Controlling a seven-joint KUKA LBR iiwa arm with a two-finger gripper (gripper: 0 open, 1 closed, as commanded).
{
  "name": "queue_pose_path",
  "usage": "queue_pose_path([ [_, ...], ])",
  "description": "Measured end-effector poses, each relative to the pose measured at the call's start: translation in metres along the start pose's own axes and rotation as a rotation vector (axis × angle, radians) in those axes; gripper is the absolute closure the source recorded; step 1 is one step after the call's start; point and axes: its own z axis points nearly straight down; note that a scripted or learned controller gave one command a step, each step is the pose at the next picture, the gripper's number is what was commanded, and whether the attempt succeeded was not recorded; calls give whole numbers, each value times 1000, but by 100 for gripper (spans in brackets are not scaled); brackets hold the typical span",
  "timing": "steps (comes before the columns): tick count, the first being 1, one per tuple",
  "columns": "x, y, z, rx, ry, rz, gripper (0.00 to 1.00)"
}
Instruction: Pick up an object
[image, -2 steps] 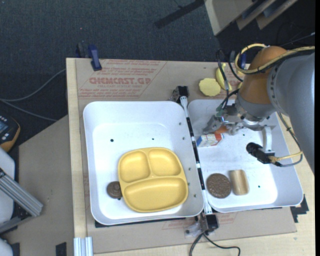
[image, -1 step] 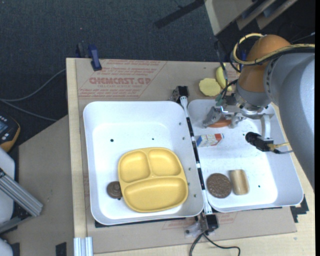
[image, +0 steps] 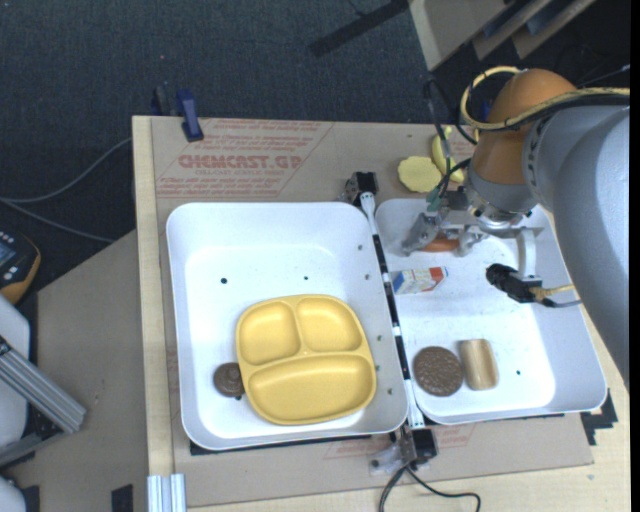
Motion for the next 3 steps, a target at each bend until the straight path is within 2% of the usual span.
queue_pose_path([
  [1,-8,1,-1,-4,0,1,0],
  [2,11,4,-4,-17,1,-5,0],
  [3,4,-27,-3,-14,1,-2,0],
])
